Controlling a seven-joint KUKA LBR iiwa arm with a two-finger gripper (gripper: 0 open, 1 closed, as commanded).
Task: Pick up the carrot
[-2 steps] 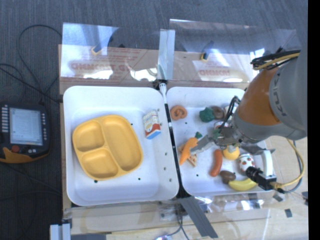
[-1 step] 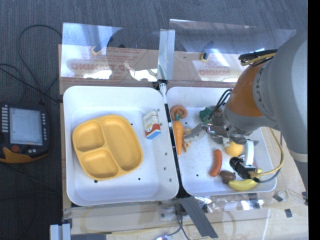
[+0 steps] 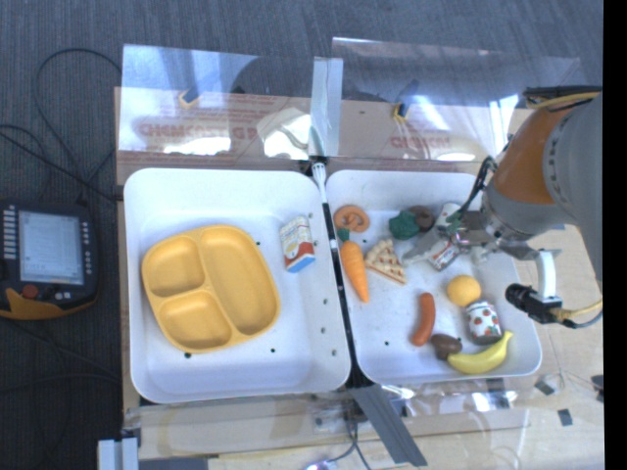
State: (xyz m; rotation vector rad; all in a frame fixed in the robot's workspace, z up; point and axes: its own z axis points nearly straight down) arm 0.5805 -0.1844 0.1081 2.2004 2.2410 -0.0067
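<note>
The orange carrot [image 3: 354, 270], green stub at its top, lies along the left wall of the right bin [image 3: 519, 365], pointing toward the front. My gripper [image 3: 438, 244] is low over the middle of that bin, to the right of the carrot and apart from it, with a pizza slice [image 3: 387, 261] between them. The grey arm with its orange band [image 3: 524, 169] reaches in from the right.
Around the gripper lie a green broccoli [image 3: 403, 226], a pretzel [image 3: 350, 218], a lemon [image 3: 463, 290], a sausage [image 3: 423, 318], a small can [image 3: 482, 322] and a banana [image 3: 480, 356]. The left bin [image 3: 157, 380] holds a yellow divided plate [image 3: 209, 285] and a small carton [image 3: 297, 243].
</note>
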